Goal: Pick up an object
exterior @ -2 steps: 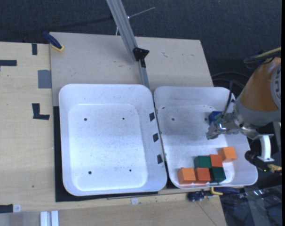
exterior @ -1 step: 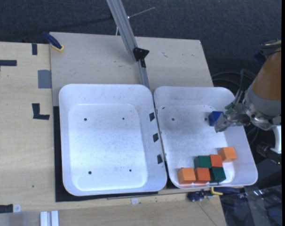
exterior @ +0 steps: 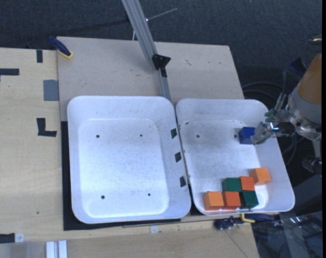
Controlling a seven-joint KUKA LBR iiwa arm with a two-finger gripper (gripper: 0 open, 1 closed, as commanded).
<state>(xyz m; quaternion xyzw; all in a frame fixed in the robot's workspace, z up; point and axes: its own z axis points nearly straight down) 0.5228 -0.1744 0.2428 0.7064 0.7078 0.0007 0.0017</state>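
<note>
Blue block (exterior: 246, 135) sits in the right white bin (exterior: 217, 117), toward three o'clock, touching the gripper (exterior: 261, 132) that reaches in over the bin's right rim; whether its fingers pinch the block cannot be told. At the bin's five o'clock corner lies a cluster of orange and green blocks (exterior: 235, 192). The left white bin (exterior: 120, 157) lies just beside it.

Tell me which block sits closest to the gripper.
The blue block, alone near the right bin's far right side, right beside the gripper. The orange and green blocks are clustered in the bin's near corner.
</note>
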